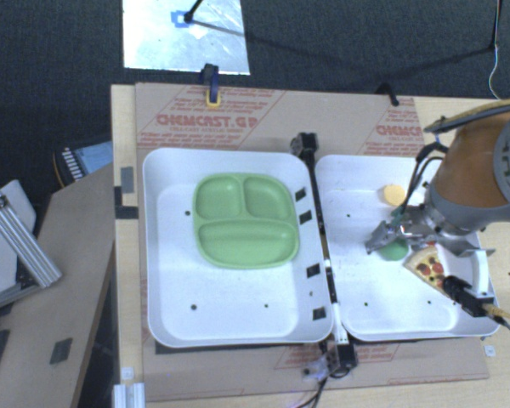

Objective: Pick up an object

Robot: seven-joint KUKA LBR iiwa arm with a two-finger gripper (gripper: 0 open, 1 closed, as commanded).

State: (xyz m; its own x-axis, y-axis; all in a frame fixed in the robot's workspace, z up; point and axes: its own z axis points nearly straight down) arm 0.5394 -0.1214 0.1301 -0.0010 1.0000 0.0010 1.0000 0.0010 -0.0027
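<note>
In the left bin (pixel 166 253) lies a green divided tray (pixel 245 220). The right bin (pixel 357 304) holds a yellow round object (pixel 393 195) near its far side, a green object (pixel 394 251) in the middle right, and a pizza-slice toy (pixel 430 267) beside it. My gripper (pixel 384 239) reaches in from the right and hovers low over the green object, its grey fingers pointing left. The green object is partly hidden under the gripper. Nothing shows clearly between the fingers.
A black divider (pixel 316 219) with clips separates the two bins. The bins rest on a cardboard sheet (pixel 238 117). A reflective plate (pixel 185 24) lies on the dark floor beyond the bench.
</note>
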